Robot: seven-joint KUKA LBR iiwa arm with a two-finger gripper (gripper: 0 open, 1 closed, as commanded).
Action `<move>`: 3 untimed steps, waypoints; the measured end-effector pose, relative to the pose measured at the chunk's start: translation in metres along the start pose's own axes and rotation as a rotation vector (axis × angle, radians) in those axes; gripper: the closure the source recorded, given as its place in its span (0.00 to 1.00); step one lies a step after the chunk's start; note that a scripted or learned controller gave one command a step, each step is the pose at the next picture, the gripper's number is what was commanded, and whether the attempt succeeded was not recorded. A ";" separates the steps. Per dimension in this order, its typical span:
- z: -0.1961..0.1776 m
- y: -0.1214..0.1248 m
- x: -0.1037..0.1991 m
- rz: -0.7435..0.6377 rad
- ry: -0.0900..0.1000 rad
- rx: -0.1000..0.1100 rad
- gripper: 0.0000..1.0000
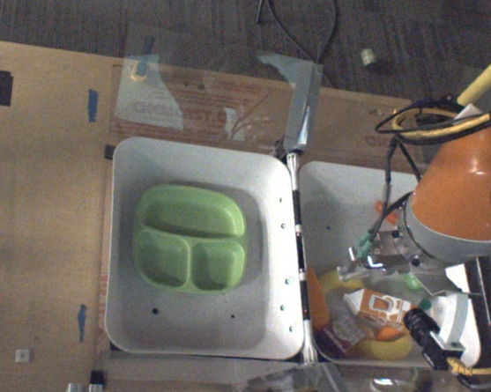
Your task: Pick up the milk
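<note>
milk carton, boxy white and orange, lies in glossy right bin.

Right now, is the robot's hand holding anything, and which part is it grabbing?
I can't tell. The hand hangs low over the right bin, just above the milk, but the arm hides whether anything is gripped.

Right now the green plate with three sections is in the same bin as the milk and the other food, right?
Not quite. The camera view shows the green plate alone in the left bin. The milk lies with the other food in the right bin, under the arm.
</note>
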State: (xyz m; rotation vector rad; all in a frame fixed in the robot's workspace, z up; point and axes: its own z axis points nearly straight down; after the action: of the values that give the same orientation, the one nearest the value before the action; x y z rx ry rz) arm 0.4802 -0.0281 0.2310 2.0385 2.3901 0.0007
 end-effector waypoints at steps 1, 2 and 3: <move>0.000 0.000 0.000 0.000 0.000 0.000 0.00; 0.050 -0.012 -0.075 -0.021 0.000 0.001 0.00; 0.142 -0.010 -0.080 -0.205 -0.008 -0.012 0.00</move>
State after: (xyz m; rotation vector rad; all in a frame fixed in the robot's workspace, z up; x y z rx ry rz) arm 0.4827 -0.1085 0.0888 1.7757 2.5747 0.0063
